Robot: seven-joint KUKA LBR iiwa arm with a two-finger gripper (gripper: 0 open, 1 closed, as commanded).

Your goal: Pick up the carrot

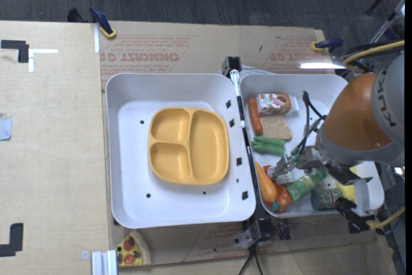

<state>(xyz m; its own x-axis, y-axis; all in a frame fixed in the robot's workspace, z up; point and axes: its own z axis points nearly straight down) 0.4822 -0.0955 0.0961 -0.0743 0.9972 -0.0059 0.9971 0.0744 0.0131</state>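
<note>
The yellow divided plate sat alone in the left bin. Just past the divider, the carrot lay against the right bin's near-left wall: orange, tapered, not yet lifted, so the pick remained undone. The gripper hung just right of it, nothing visibly between its fingers; whether they were parted I could not tell.

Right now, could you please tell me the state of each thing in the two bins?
Orange carrot: lying in the right bin, not lifted.
Yellow divided plate: flat in the left bin, nothing on it.
Gripper: low over the right bin, beside the carrot.
Red sausage: lying along the right bin's left wall.
Brown bread slice: lying flat.
</note>
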